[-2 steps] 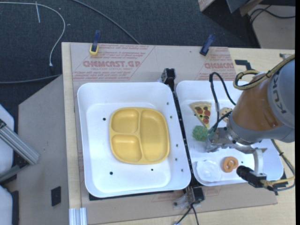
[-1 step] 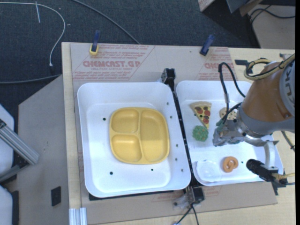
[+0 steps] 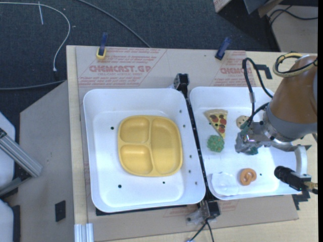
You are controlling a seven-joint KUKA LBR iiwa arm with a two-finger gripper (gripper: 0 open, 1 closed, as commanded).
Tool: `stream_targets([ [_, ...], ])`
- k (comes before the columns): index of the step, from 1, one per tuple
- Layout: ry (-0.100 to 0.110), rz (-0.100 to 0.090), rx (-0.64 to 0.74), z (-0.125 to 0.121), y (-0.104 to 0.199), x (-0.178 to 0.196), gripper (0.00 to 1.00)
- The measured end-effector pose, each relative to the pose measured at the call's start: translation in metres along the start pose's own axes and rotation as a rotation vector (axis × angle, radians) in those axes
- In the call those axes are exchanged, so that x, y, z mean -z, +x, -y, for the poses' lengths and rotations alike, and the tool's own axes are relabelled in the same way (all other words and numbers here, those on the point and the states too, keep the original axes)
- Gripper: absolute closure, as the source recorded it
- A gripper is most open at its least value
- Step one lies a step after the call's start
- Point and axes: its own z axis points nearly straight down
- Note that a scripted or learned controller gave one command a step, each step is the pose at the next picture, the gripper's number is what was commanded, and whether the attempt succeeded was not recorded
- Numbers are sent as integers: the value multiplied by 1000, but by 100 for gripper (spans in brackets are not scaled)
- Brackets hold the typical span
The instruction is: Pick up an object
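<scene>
Candidate objects: a broccoli floret (image 3: 216, 143), a pizza slice (image 3: 217, 120), a pretzel (image 3: 247, 176) and a pale cookie (image 3: 242, 120) all lie loose in the right bin (image 3: 199, 96); none is lifted
Nearest target: in my judgement the broccoli floret or the cookie, since the gripper (image 3: 248, 144) sits low in the bin between them, just right of the floret and below the cookie
Fingers: a dark cluster under the wrist, with a greenish patch against it; I cannot tell whether they are spread or closed, nor whether anything sits between them
Risk, miss: closing where it is now could catch air, as the floret lies to one side and not clearly under the tips
Risk, shove: a sideways slide would likely push the floret toward the pizza slice or against the wall between the bins
Risk, flat things: the pizza slice and cookie lie flat on the bin floor, so the tips may skate over them
Risk, cable: a black cable (image 3: 251, 84) loops off the arm above the bin's far side and could snag on a wide swing
Edges: the floret is near the right bin's left wall; the pretzel is near its front rim, beside a pale translucent thing (image 3: 224, 181)
Open room: bare white floor between the gripper and the pretzel; the left bin (image 3: 101, 185) holds a yellow divided plate (image 3: 150, 145), with free floor around it
</scene>
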Motion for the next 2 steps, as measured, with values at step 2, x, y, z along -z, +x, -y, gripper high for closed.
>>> stream_targets([
  [2,4,-2,4,-13,46,39,100],
])
